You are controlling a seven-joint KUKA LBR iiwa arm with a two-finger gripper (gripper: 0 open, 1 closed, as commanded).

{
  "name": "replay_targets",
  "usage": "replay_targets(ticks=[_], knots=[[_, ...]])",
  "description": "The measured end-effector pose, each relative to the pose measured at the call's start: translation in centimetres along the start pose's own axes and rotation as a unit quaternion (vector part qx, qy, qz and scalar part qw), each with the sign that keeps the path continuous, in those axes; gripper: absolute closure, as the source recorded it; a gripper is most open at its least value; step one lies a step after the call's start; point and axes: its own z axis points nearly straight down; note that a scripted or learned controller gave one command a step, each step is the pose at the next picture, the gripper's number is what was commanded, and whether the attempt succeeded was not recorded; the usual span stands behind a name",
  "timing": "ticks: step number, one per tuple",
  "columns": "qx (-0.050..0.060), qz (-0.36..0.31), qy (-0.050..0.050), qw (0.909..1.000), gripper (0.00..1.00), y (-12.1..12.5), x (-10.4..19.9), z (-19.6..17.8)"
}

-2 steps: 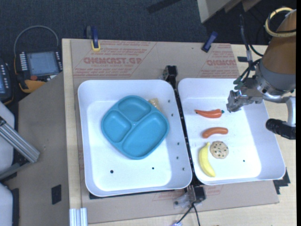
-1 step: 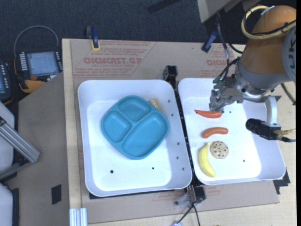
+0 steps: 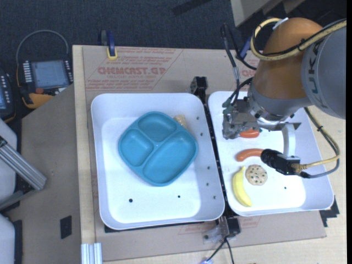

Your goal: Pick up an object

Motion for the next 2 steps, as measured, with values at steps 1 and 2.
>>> replay_targets(ticks=[1,2], knots=[[0.000,-0.001,0.000,1.0000,1.00,-0.6,6.5,0.1],[-0.002,0.002,-0.001,1.0000,1.00,-0.7,8.3,-0.4]])
